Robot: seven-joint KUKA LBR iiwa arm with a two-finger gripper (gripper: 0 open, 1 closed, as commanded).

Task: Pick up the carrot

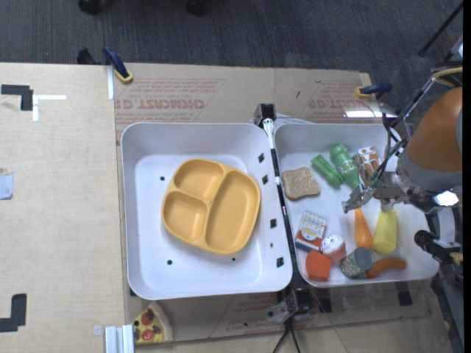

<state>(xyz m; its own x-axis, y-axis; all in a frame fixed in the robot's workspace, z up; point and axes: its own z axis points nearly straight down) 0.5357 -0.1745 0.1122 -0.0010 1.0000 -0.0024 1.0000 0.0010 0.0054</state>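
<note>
Tool [362, 197] hangs low over the right bin [294, 140], in its middle part, at the end of the grey arm that reaches in from the right. Its two thin fingers look parted a little, and nothing sits between them. Just on the near side of the fingertips the carrot [362, 229] lies on the bin floor, a short orange piece with its length running from far to near. It seems apart from the tool, or at most just under the tips; I cannot tell if they touch.

Right beside the carrot stands a yellow bottle [385, 231], touching it or almost. Nearer to the front wall lie a small can [356, 262] and an orange-red sausage-like piece [386, 265]. To the left are a red block [318, 265], a small carton [311, 228] and a bread slice [300, 184]; far from the tool are green pieces [335, 165].

The left bin [140, 219] carries a yellow divided plate [211, 205].

In my judgement the pick is not yet done: the approach is nearly complete, while closing on the carrot and lifting it remain.
</note>
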